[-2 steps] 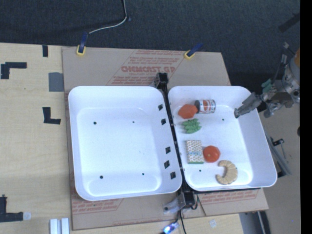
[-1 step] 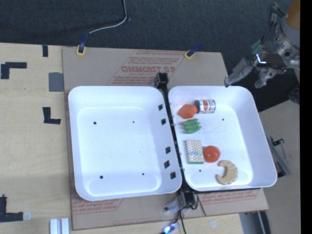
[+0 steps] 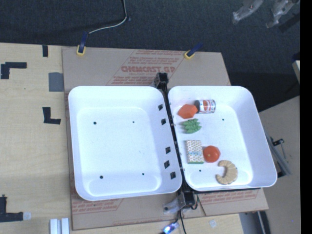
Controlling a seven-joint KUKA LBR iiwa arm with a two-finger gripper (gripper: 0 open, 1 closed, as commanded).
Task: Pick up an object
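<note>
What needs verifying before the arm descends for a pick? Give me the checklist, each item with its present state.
1. Objects available in the right bin: ok. A can, orange piece, green piece, small box, red ball and croissant lie there.
2. Gripper clear of the bins: ok, it sits at the top right over the dark floor.
3. Gripper free of any object: cannot tell, it is blurred.
4. An isolated target: ok, the croissant lies apart from the rest.
5. Box and red ball separated: not ok, they appear to touch.
</note>
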